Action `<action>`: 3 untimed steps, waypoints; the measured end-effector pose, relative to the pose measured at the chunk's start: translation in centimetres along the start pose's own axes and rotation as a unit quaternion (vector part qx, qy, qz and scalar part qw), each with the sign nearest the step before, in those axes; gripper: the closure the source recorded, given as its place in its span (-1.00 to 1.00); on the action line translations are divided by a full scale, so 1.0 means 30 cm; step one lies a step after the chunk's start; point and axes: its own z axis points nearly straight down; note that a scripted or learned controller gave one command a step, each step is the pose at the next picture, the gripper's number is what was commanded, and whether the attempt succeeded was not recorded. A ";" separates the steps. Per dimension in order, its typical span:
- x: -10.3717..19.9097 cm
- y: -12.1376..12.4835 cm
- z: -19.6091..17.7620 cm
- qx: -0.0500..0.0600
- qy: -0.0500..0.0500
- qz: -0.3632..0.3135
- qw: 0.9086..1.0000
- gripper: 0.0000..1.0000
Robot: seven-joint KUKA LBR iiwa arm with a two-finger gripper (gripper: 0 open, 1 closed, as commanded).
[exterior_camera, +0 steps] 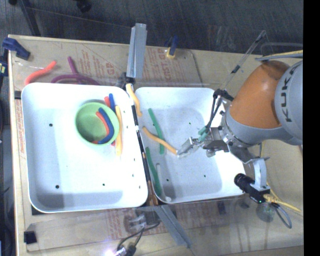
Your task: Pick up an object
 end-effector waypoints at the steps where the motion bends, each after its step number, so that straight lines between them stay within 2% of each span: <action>1: 0.143 0.163 0.378 -0.002 -0.004 0.008 1.000 -1.00; 2: 0.080 0.430 0.422 -0.002 -0.001 -0.127 0.992 -1.00; 3: 0.081 0.431 0.388 -0.002 -0.002 -0.129 0.992 1.00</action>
